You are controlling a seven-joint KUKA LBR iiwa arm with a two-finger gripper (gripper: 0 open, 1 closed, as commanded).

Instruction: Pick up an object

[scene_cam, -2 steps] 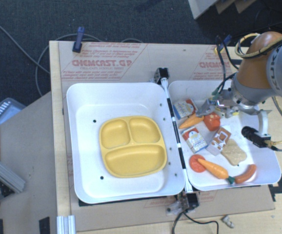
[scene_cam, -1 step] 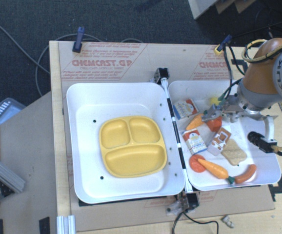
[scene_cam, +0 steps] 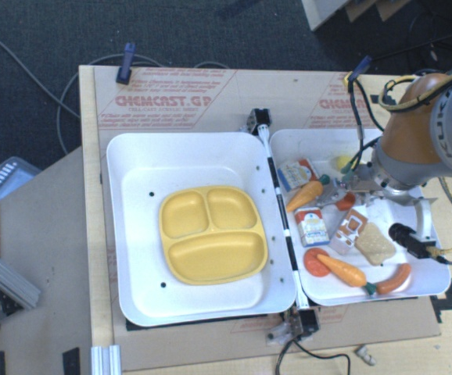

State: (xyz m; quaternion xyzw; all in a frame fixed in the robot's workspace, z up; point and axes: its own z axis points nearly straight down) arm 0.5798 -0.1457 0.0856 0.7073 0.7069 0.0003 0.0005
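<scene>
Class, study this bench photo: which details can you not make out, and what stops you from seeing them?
- The claw's grip state in the camera view: the arm's wrist covers it.
- Items in the right bin under the arm: hidden by the wrist.
- Print on the small carton: too small to read.
- The arm's base: cut off by the right edge.

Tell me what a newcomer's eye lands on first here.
The yellow tray, split into three compartments, sits alone in the middle of the left bin. The right bin is crowded with toy food, including a carrot and a sausage near its front edge. The arm hangs over that bin's far right side.
</scene>
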